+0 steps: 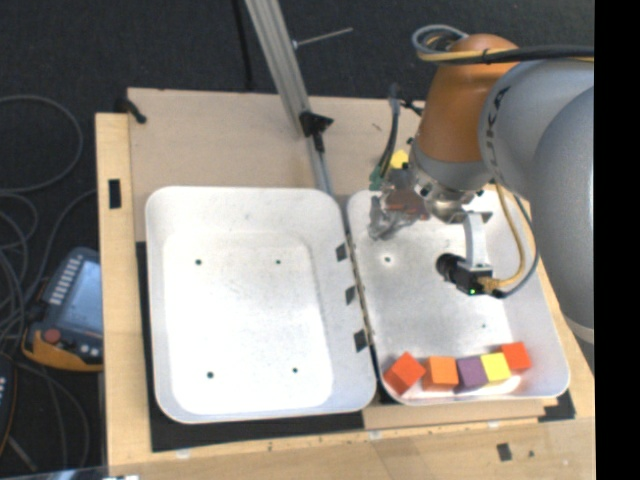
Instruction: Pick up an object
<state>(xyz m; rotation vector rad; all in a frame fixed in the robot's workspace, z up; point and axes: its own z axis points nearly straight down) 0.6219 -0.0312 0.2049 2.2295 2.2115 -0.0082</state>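
Five in all, counting the blocks: seeing a red-orange block (405, 371), an orange block (441, 370), a purple block (470, 371), a yellow block (496, 367) and a second red-orange block (516, 356). Finding them well apart from the pincer (383, 220), down by the near wall of the right bin (430, 298), sitting side by side in one row. Guessing why: maybe resting against that wall, with each block propping up the next.

Counting two white bins, with the left bin (240, 288) just beside the pincer, across the two rims. Counting one arm (460, 118) and one pincer.

Hanging low over the far corner of the right bin, pointing down at bare white bin floor, with no block under it or near it. Not being able to tell how wide the pincer is opening, it being too small and blurry. Seeing no block in it, so judging it as holding nothing. Judging the pick as not yet done.

Needing a trip toward the row for a grab. Worrying a little about the tight row and the wall, leaving hardly any room for slipping in around one block.
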